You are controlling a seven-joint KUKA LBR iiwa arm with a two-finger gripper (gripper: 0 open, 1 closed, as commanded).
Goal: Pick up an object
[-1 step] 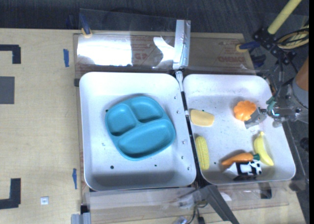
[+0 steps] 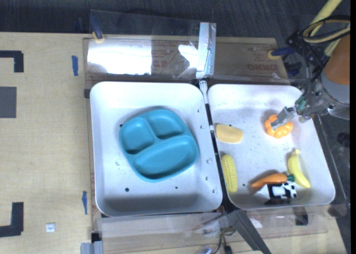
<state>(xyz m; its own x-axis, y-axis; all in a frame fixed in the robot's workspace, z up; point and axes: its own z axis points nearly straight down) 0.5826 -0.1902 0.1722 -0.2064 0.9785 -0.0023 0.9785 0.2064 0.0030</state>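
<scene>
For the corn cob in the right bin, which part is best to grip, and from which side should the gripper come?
Grip the corn cob at its middle, across its narrow width, coming straight down from above. It lies flat, its length along the bin's left wall, so the finger on that side has little room; the other side looks free.

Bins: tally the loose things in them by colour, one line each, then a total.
Blue: 1, divided plate
Yellow: 3, corn cob, banana, pale wedge
Orange: 2, pumpkin, carrot
Black-and-white: 1, toy
Total: 7
</scene>
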